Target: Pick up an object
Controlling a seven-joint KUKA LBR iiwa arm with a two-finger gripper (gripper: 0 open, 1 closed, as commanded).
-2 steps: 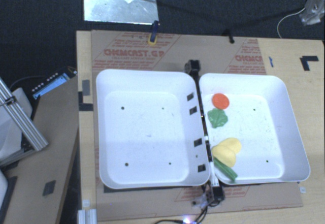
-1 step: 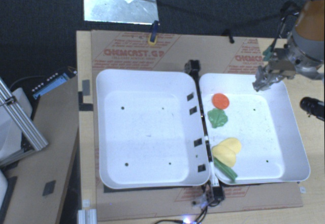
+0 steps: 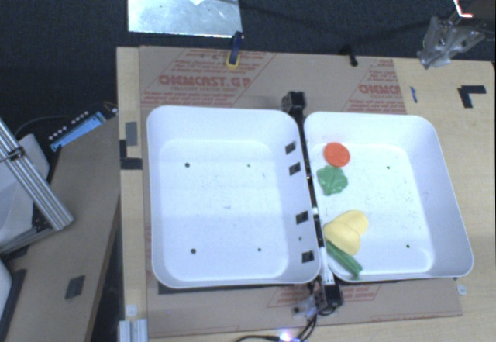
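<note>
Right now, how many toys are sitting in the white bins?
4, all in the right bin along its left wall: an orange round toy farthest back, a green leafy toy below it, a yellow toy nearer, and a green long toy at the front corner.

1. Red lettering reading "CHEMCAST GP" is printed on the brown paper-covered sheet (image 3: 325,77) lying on the desk, left of its middle.
2. The same red print is repeated at the right, partly legible.

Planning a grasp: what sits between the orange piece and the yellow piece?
The green leafy piece lies between the orange piece and yellow piece, in the camera view.
</note>
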